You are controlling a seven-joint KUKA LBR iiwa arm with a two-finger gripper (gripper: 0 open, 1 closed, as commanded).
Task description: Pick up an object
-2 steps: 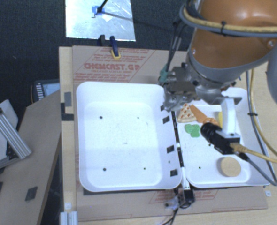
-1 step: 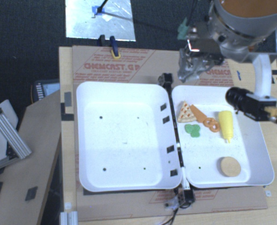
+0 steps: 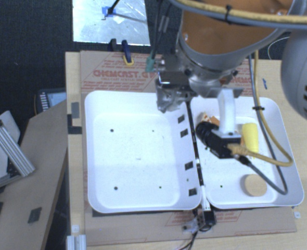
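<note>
Here, in the camera view, the grey arm (image 3: 302, 72) with its orange band (image 3: 231, 20) is reaching in from the upper right. The tool (image 3: 165, 104) is hanging above the far end of the seam where the two white bins are meeting, over the far right corner of the left bin (image 3: 99, 194). Whether the tool is apart or together is not showing from this angle, so I cannot tell, and nothing is visibly sitting in its grasp.

The things to pick are all lying in the right bin (image 3: 294, 191). A yellow block (image 3: 250, 135) is lying lengthwise toward the bin's right side, roughly at mid-depth. A round tan disc (image 3: 255, 185) is lying flat near the front right corner, well apart from the tool and nearer the camera than the yellow block. A small orange-brown piece (image 3: 210, 120) is sitting near the seam in the bin's far half, the closest of the three to the tool but not touching it.

Both bins are resting on a cardboard sheet (image 3: 117, 72) with red lettering, which is covering the surface (image 3: 49, 191). A blue and yellow clamp (image 3: 126, 53) is gripping the sheet's far edge. Small black clips (image 3: 184, 133) are running along the seam between the bins.
</note>
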